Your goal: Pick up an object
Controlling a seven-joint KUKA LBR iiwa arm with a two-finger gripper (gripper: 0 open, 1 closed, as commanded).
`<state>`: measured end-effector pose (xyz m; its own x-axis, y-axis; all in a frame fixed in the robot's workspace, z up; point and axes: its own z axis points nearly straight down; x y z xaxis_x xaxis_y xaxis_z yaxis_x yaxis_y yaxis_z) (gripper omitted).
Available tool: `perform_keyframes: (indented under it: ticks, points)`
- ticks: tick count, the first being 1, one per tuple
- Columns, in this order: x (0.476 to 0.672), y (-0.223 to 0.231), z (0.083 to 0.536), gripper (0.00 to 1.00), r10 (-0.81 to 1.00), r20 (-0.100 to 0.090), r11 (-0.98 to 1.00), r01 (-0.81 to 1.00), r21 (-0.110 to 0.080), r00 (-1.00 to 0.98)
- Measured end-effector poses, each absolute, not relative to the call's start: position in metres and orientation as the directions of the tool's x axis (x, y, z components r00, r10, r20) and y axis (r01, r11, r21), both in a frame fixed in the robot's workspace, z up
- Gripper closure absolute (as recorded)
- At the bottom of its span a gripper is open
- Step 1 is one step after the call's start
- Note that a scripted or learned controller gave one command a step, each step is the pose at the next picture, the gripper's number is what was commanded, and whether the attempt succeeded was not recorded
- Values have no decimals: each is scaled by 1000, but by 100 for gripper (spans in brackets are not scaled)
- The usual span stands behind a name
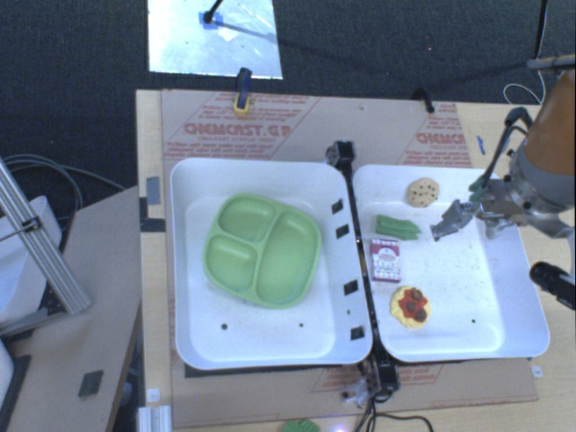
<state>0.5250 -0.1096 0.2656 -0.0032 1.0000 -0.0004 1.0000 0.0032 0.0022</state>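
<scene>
The gripper hangs over the right bin; I cannot tell its state, and nothing shows in it. The green piece lies just to its left, long axis pointing roughly toward it, cookie up-left, red box down-left. "CHEMCAST" is printed on the board beneath.

Two white bins, one green plate, one cookie, one green piece, one red-and-white packet, one toy pizza.

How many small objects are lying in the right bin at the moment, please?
4: a cookie at the far end, a green piece below it, a red-and-white packet beside the divider, and a small pizza nearest the camera.
</scene>
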Motion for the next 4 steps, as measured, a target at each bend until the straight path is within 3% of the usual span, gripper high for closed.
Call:
perform_keyframes:
  ticks: [1, 2, 3, 4]
  points:
    - [485, -112, 162, 0, 1000, 2, 0, 1000, -4, 0]
    - [487, -95, 82, 0, 1000, 1, 1, 1000, 1, -1]
    - [488, -96, 95, 100, 1000, 0, 0, 1000, 3, 0]
    - [562, -39, 189, 100, 1000, -1, 10, 1000, 12, -10]
